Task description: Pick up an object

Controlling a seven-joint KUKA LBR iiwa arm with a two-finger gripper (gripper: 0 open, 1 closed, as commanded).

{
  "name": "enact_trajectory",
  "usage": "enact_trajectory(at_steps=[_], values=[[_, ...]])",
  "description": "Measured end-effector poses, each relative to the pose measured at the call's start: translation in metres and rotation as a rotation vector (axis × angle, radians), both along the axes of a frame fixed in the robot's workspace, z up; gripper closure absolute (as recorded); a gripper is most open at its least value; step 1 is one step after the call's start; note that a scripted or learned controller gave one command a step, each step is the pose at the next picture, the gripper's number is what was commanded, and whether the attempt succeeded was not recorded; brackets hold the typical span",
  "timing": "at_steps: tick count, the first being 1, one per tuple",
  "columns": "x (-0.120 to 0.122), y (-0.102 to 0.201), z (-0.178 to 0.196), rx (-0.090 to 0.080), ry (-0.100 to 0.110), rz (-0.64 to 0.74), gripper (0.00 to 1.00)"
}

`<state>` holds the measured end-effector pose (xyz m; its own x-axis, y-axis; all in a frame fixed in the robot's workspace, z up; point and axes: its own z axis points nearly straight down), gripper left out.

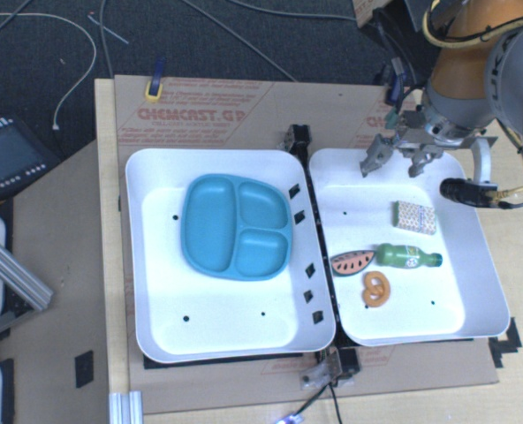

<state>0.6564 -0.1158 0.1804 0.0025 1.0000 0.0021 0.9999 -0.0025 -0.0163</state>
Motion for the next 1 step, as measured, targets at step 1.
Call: enact_trajectory(at_steps=[1], values=[[0.0034, 0.0002, 0.0094, -0.002, -0.015, 0.002, 0.0]])
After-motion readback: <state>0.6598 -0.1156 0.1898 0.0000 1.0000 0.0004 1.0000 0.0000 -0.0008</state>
